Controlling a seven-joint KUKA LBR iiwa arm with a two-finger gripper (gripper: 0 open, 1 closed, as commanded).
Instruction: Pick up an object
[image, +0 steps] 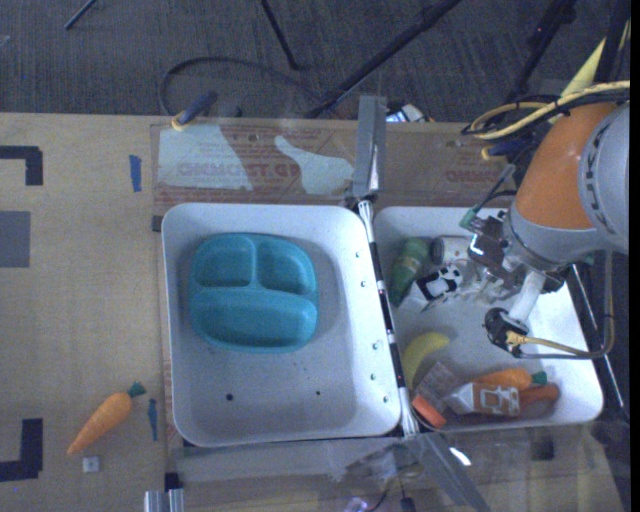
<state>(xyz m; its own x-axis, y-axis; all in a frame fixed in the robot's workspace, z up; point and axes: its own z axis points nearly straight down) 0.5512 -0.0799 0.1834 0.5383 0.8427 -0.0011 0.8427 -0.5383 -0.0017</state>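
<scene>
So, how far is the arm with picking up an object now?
Done: the arm has reached over the right bin, and its gripper sits low among the toys near the black-and-white figure and the green item. In hand: nothing is visibly held. Left: grasp and lift one object; the yellow piece and the orange pack lie untouched. The blue tray rests in the left bin.

Blue tray (254, 292), orange carrot (100, 421)
</scene>
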